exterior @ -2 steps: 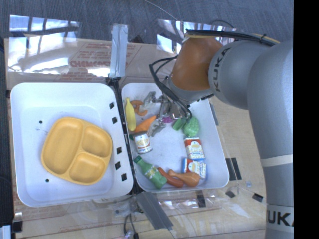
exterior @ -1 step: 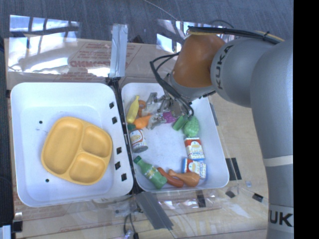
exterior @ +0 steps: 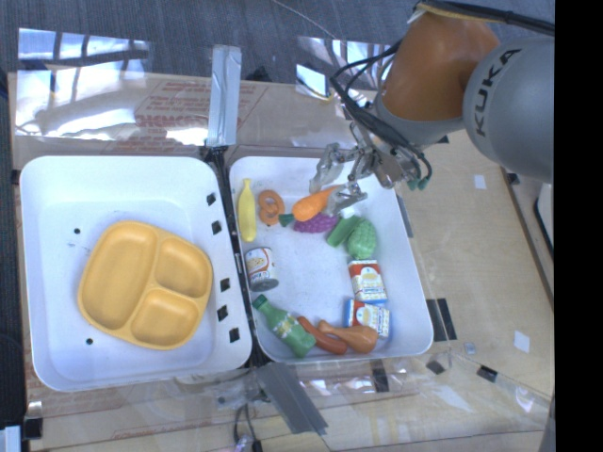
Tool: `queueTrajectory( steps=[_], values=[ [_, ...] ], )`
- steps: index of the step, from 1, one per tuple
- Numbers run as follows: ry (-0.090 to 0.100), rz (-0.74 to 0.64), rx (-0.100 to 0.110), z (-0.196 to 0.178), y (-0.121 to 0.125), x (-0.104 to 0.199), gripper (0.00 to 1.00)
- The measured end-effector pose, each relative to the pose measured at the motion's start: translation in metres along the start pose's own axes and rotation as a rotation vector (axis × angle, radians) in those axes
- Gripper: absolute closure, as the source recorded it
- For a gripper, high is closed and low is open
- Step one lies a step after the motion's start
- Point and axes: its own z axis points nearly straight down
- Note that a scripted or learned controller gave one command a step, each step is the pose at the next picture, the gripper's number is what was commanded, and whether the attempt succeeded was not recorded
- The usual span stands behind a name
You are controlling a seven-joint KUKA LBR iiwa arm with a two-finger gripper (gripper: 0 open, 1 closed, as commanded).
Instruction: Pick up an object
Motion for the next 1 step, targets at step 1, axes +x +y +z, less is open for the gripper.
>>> queueTrajectory(
  steps=[1],
  values=[
    [0.012, 0.334, -0.005, 0.0752, 0.0345, 0.021, 1.0]
  ],
)
